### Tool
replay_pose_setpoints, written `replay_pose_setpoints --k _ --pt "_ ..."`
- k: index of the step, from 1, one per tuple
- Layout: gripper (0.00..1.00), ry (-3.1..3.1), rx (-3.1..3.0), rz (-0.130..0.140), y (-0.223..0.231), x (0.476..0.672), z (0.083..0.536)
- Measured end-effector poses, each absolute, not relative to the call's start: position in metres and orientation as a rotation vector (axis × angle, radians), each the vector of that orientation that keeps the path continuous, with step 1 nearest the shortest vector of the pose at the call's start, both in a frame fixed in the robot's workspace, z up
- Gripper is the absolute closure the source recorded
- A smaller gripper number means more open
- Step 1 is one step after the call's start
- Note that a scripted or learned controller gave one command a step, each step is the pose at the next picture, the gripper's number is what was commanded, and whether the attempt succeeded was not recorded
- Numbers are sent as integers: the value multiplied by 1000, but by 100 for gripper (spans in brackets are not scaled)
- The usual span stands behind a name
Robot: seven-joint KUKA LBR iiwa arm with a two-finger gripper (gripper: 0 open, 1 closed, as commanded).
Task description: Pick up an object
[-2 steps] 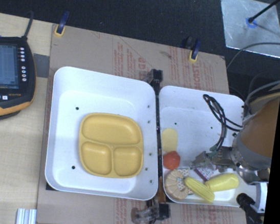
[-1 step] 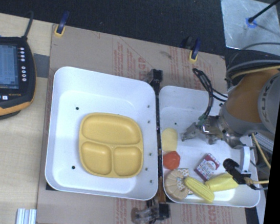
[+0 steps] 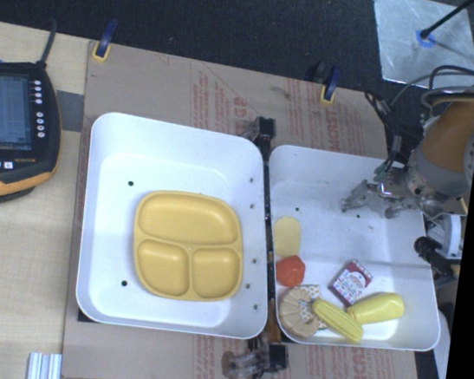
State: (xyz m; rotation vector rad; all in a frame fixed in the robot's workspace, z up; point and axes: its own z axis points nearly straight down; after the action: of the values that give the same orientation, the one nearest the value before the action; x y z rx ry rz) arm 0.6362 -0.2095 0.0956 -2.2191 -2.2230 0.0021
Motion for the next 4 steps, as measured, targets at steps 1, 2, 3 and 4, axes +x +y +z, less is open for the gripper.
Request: replay_pose_setpoints --k 1,2,3,4 --pt "0 -2224 -2215 6 -172 534 101" --pt "100 -2228 -2210 10 -173 534 111" --pt "100 -2230 -2211 5 -93 549 123" --pt "0 -2228 -2213 5 -94 549 123"
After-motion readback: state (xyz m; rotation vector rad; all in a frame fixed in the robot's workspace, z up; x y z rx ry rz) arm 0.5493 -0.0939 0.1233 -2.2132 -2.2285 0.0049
